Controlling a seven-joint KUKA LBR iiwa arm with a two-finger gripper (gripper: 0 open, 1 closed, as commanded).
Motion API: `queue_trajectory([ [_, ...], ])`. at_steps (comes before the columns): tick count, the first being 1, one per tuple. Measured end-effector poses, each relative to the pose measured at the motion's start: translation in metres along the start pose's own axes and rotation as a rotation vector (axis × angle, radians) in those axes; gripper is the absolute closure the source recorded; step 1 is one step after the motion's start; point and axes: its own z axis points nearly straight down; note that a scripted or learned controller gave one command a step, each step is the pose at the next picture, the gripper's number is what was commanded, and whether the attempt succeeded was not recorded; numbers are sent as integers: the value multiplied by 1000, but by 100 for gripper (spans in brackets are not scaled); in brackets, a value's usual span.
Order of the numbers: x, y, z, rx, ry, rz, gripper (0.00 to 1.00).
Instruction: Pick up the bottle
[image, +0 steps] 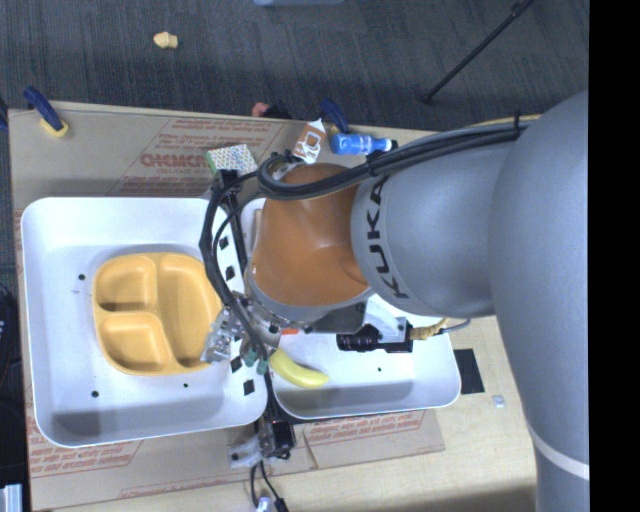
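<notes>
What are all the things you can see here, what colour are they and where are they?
Bins: two, white, side by side on the bench.
Divided tray: one, yellow, in the left bin.
Banana: one, yellow, in the right bin, near the divider.
Small scrap: one, yellow, on the dark floor at top.
Clamps: two, blue, at the bench's far edge.
Arm: one, grey with an orange band, reaching over the bins.

Tool (226, 338) beside yellow tray (150, 310)
</notes>
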Motion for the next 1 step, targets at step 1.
queue_trajectory([
  [1, -38, -76, 0, 0, -1, -299, 100],
])
